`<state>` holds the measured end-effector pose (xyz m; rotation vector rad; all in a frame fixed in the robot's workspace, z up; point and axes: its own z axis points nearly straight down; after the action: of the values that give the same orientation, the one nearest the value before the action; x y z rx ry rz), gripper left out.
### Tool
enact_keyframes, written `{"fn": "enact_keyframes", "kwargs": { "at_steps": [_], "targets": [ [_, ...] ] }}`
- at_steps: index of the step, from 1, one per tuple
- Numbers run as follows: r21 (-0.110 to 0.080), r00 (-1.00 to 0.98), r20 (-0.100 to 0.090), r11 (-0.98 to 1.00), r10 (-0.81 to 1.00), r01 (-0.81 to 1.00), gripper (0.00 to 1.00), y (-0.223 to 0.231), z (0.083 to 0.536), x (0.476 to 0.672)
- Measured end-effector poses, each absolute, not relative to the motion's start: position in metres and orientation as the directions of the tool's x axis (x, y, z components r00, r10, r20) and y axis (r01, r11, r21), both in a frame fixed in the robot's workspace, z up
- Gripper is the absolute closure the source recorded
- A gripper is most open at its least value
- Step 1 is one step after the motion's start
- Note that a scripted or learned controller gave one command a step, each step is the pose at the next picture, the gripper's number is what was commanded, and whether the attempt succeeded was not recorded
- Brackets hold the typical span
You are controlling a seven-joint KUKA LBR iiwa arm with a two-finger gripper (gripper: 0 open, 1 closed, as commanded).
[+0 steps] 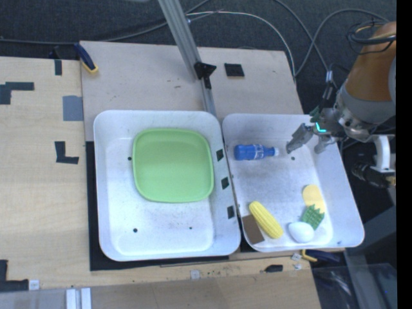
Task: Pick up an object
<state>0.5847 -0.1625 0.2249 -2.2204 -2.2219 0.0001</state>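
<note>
My gripper (309,143) hovers over the far right part of the right bin (335,172), its two fingers spread apart with nothing between them, so it is open. A blue bottle (253,152) lies on its side just left of the gripper, apart from it. Near the bin's front edge lie a yellow corn cob (265,219), a white egg-shaped piece (300,232), a yellow and green toy (313,206) and a small brown block (251,228).
The left bin (116,224) holds a green square plate (172,165). A slanted metal pole (187,37) rises behind the bins. Cables (302,31) trail across the dark floor at the back right.
</note>
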Motion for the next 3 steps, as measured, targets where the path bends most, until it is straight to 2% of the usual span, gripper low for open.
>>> {"fn": "enact_keyframes", "kwargs": {
  "at_steps": [1,3],
  "targets": [
    [-0.001,-0.001,0.000,0.001,1.000,1.000,0.00,-0.163,0.225,0.585],
    [-0.006,-0.001,0.001,0.001,1.000,1.000,0.00,-0.150,0.106,0.591]
  ]
}}
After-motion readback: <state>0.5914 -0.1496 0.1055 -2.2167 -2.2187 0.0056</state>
